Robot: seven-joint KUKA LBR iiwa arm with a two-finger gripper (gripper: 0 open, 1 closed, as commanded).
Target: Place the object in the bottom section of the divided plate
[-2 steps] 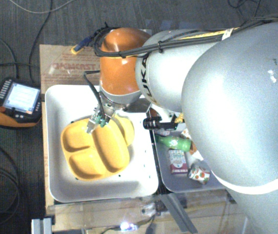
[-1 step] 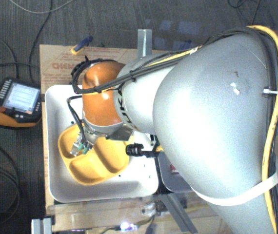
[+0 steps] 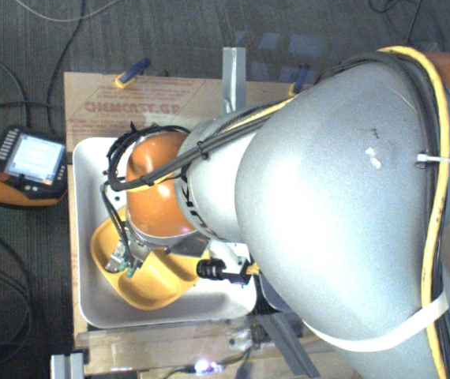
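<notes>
A yellow divided plate [image 3: 150, 287] lies in the left white bin [image 3: 87, 212], near its front left part. The arm's orange wrist band [image 3: 158, 188] hangs right over the plate and hides much of it. Below the band, the gripper [image 3: 122, 260] reaches down to the plate's left side, where small metallic and green parts show at its tip. The grey arm covers most of the bin's right half, so the object itself cannot be made out.
A brown cardboard sheet [image 3: 146, 101] lies behind the bin, with a blue and yellow clip [image 3: 133, 72] at its far edge. A teach pendant [image 3: 24, 168] rests on the floor to the left. Cables run across the carpet.
</notes>
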